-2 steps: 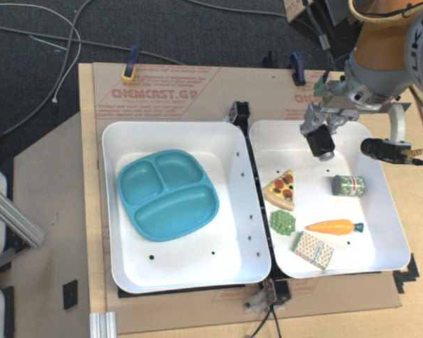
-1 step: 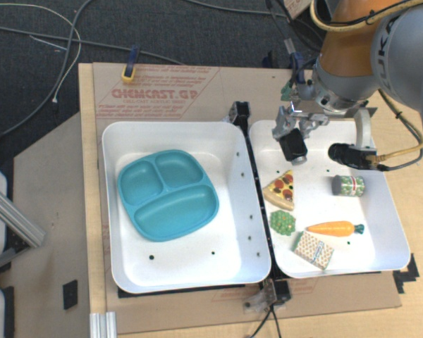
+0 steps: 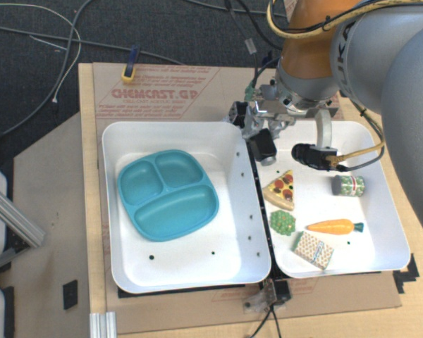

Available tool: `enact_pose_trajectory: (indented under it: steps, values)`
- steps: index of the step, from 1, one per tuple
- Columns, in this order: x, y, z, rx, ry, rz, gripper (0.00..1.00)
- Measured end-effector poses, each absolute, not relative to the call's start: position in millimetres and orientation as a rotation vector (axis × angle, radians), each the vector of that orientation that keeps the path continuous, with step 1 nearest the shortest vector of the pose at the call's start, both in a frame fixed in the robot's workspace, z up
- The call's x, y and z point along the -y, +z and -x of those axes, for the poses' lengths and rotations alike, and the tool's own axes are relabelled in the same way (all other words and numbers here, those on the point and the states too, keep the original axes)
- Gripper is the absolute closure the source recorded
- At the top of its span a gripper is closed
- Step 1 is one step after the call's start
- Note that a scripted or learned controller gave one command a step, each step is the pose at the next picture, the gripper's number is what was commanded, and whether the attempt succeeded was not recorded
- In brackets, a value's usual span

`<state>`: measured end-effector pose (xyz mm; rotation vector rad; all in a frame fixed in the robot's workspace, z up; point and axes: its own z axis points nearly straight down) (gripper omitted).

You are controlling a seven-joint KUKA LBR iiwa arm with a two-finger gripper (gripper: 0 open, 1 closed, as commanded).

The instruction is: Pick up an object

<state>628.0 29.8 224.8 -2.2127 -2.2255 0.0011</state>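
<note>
While the jaws (image 3: 262,141) are hanging over the divide between the bins, their opening being impossible to tell, the approach step appears to be in hand; the pizza slice (image 3: 282,189) is lying nearest, just below, with nothing gripped. Descending squarely over it is likely called for next. The surface (image 3: 169,94) is carrying a cardboard sheet; cables are trailing across dark floor (image 3: 35,55).

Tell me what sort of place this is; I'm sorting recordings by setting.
Probably a robotics lab bench, not a kitchen: a grey arm with an orange band reaches over two shallow white bins resting on cardboard, with loose cables across dark carpet and plastic toy food.
</note>
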Motion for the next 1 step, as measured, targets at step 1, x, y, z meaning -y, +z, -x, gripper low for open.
enact_pose_trajectory:
  steps: [1]
  values:
    - [-87.4, 219.1, -626.4, 2.225, 0.000, 2.215, 1.00]
